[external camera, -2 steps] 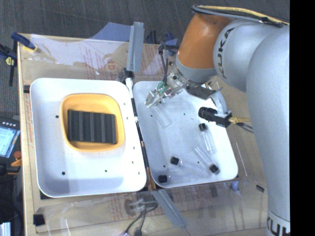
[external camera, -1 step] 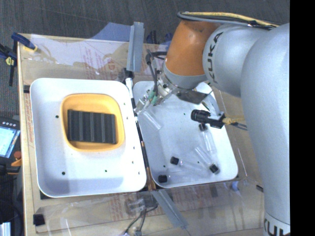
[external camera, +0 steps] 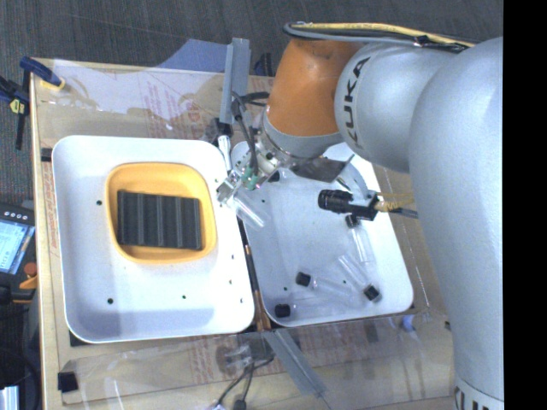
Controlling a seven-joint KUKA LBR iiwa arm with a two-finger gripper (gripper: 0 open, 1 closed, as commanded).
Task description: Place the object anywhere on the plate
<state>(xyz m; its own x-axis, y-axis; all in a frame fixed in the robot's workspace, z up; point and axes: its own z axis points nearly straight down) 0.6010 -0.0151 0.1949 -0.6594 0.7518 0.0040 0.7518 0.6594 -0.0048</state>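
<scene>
So, progress check: I'd call this not done yet. The yellow rounded plate [external camera: 158, 171] sits in the left shallow white bin [external camera: 128, 314] with a dark ribbed slab [external camera: 161, 220] on it and nothing else I can make out.

The hand [external camera: 232, 186] hovers just right of the plate, over the seam where the left bin meets the right shallow white bin [external camera: 282, 246]. A clear slim plastic tube [external camera: 250, 212] pokes out slantwise right below the hand, just right of the plate. My guess is that's the object. Honestly I can't tell if the hand is wide, narrow, or gripping that tube; it's too cluttered there.

Well to the right of the plate and lower down lie more clear tubes [external camera: 359, 248] and a few small black blocks [external camera: 302, 278].

What's left, as I read it: get the tube across the rim and onto the plate, then let go.
</scene>
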